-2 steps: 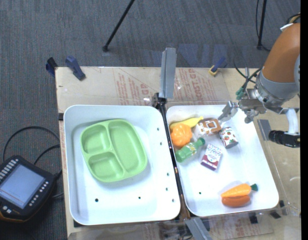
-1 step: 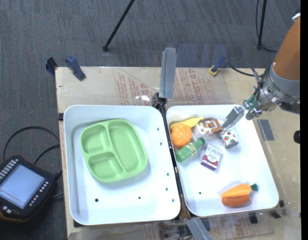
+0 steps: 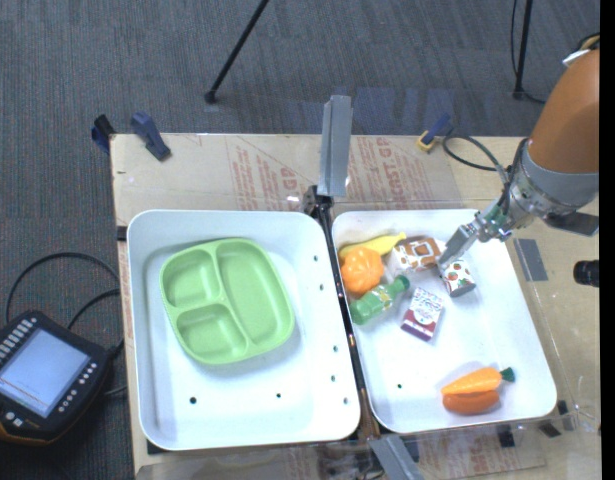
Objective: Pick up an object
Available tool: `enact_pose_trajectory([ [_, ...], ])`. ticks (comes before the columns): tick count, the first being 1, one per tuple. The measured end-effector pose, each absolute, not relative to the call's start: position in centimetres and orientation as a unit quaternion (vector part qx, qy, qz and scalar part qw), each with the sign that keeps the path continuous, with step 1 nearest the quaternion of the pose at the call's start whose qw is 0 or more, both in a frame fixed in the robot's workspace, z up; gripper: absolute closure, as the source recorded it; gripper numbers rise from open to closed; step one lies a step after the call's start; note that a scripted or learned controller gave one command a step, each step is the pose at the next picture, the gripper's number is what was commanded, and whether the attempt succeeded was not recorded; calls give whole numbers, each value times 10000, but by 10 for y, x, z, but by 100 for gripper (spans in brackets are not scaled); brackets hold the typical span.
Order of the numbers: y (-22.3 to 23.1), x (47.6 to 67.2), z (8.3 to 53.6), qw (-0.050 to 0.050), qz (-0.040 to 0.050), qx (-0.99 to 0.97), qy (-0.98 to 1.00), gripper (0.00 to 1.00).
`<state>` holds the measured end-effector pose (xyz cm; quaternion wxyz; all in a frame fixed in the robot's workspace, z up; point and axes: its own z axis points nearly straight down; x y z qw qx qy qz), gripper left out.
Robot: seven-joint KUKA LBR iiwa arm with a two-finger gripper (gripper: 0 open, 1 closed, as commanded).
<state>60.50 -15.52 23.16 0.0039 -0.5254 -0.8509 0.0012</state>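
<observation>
1. Down in the right bin (image 3: 527,328), the hand (image 3: 455,258) sits low over a small dark-and-white carton (image 3: 460,279), its tip right at the carton's upper edge.
2. Whether the hand is clenched, released or gripping that carton, I cannot tell: the tip is small and blurred against the clutter.
3. Just left of it, a brown-and-white box (image 3: 417,254) lies touching a yellow banana (image 3: 372,245), partly tucked behind an orange pumpkin-like toy (image 3: 360,269).
4. Below those, a green bottle (image 3: 378,301) lies tilted, with a maroon packet (image 3: 423,314) just beside it; its print is too small to read.
5. Well apart, near the bin's front right corner, rests an orange carrot (image 3: 473,390) with a green tip.
6. The left bin (image 3: 157,388) holds a green divided tray (image 3: 227,299).
7. The arm's orange band (image 3: 572,108) is cut off at the right edge.
8. On the floor at left, a handheld control pendant (image 3: 42,373) is cropped by the frame.
</observation>
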Motion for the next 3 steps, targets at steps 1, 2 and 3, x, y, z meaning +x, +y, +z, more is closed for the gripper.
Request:
enact_pose_trajectory([
  [1, -193, 645, 86, 16, 2, -5403, -8415, 0],
  [2, -193, 645, 91, 33, 4, -5400, -8416, 100],
  [3, -110, 641, 224, -5, -5, -5939, -8045, 100],
])
